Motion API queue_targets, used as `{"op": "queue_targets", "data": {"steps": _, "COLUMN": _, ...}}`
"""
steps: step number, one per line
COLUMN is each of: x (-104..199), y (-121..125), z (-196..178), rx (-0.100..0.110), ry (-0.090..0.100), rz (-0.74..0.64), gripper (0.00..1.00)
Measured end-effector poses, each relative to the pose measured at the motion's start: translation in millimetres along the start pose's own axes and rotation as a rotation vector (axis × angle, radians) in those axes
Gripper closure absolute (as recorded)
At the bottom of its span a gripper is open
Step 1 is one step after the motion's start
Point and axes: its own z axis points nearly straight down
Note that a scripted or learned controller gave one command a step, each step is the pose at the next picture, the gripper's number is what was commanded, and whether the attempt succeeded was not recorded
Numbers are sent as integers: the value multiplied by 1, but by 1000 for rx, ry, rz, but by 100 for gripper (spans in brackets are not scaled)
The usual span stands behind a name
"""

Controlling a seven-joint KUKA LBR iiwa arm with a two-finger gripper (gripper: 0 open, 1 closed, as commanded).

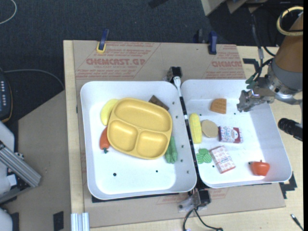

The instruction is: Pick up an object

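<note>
Hand [246, 102] over right bin [276, 129], upper area; finger spread not discernible, nothing seen held. Nearest object: orange bread piece [218, 106], just beside hand at 9 o'clock.

Broad orange band [290, 57] wrapping the rounded upper segment, glossy, with a pale ring-shaped edge above it. Below that, a grey metallic wrist collar [285, 83], smooth and cylindrical. Thin dark cables [258, 41] running down alongside toward the wrist. Small gripper [246, 101] of grey and dark metal, blocky, with short stubby fingers, too small for finer detail. No legible markings or screws at this size.
</note>
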Motion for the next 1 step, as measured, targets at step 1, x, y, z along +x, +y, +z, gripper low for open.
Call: {"op": "queue_targets", "data": {"steps": 1, "x": 51, "y": -2, "z": 11, "rx": 1, "ry": 0, "rz": 0, "gripper": 100}}
